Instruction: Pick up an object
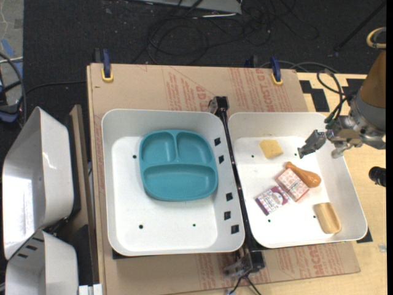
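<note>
Camera view looks down on two white bins; the right bin (353, 183) carries the loose things, the left bin (116, 183) a teal divided plate (178, 165). The biggest risk is the crowding near the right bin's middle: an orange drumstick-shaped toy (304, 175) touches a pink packet (292, 184), which sits just beside a purple packet (272, 199). A descent there could land on two items at once, nudge them apart, or close on a flat packet edge that slips out. The yellow block (271, 148) near the bin's far edge and the tan bread-like piece (327, 217) near its front right corner each lie apart from the rest, so they look like safer targets.

The arm (374, 97) reaches in over the right bin's far right corner, wrist tilted toward the bin's middle. The gripper (311, 145) hangs above the bin floor, between the yellow block and the orange toy, with nothing between its fingers. Whether those fingers are spread or pressed together I cannot tell.
</note>
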